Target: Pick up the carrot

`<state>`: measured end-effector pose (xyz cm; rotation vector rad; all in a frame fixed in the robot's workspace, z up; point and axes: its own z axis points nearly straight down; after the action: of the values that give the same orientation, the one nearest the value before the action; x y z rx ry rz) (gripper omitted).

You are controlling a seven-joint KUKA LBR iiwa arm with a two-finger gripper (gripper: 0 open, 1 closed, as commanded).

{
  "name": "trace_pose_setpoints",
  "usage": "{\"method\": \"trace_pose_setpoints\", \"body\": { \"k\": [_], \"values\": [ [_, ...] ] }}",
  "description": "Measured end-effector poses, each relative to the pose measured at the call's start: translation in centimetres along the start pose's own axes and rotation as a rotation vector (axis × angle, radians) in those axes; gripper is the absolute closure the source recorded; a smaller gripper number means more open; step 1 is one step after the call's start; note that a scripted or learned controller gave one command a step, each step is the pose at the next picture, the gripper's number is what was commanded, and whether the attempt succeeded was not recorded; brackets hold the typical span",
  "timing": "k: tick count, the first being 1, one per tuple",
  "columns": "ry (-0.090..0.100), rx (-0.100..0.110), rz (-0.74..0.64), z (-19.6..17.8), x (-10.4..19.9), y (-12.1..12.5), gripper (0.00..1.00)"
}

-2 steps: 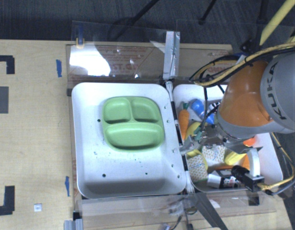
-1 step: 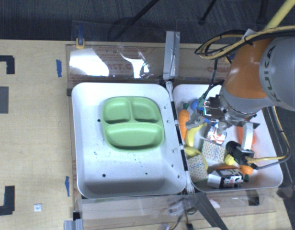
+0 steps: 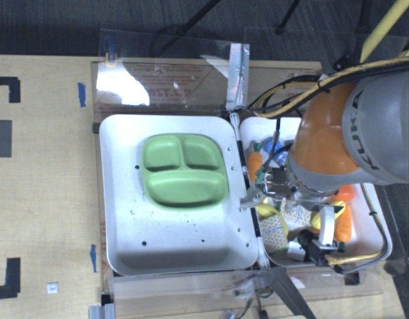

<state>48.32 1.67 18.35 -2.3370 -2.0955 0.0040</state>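
A small orange carrot [image 3: 255, 163] with a green top lies at the left wall of the right bin [image 3: 380, 231], near its far end. The grey arm with its orange band [image 3: 324, 145] hangs over that bin and covers most of it. My gripper [image 3: 281, 193] sits low beneath the wrist, just right of the carrot and close to it. Nothing shows clearly held in it.
A green divided plate [image 3: 184, 169] rests in the left bin [image 3: 125, 231]. Around the gripper the right bin holds a yellow item [image 3: 267, 211], a patterned cloth-like piece [image 3: 276, 230], a blue item [image 3: 279, 153] and other orange items [image 3: 344, 223]. Cables [image 3: 291, 92] run behind the arm.
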Motion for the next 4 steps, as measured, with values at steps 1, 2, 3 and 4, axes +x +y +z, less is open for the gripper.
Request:
{"method": "trace_pose_setpoints", "body": {
  "k": [1, 2, 3, 4],
  "values": [
    [0.000, -0.003, 0.439, 0.0, -3.9, 0.0, 0.00],
    [-0.001, -0.003, 0.436, -0.9, -3.8, 0.1, 1.00],
    [-0.001, -0.001, 0.715, -2.4, -3.6, 1.1, 1.00],
    [0.000, 0.000, 0.715, -2.4, -3.5, 1.0, 0.00]
  ]
}}
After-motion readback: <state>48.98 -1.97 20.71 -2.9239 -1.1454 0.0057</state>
